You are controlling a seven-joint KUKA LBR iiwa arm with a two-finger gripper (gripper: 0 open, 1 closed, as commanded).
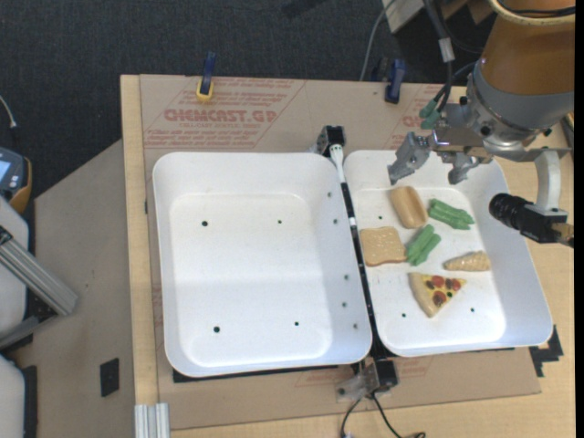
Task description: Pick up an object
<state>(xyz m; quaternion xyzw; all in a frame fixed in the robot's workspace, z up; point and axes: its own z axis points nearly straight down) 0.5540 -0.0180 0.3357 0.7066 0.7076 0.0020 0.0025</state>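
The right bin (511,318) holds several toy foods: a tan bread roll (408,205), a toast slice (381,245), two green bean pods (451,213) (422,245), a pale croissant-like wedge (467,263) and a pizza slice (435,291). My gripper (432,165) hangs above the back of this bin, just behind the bread roll and the far bean pod. Its two grey fingers (407,160) are spread apart with nothing between them.
The left bin (173,245) lies beside the right one, a black divider strip (349,217) between them. Blue and yellow clamps (207,78) sit at the board's back edge. A black fixture (525,215) juts in at the right bin's rim.
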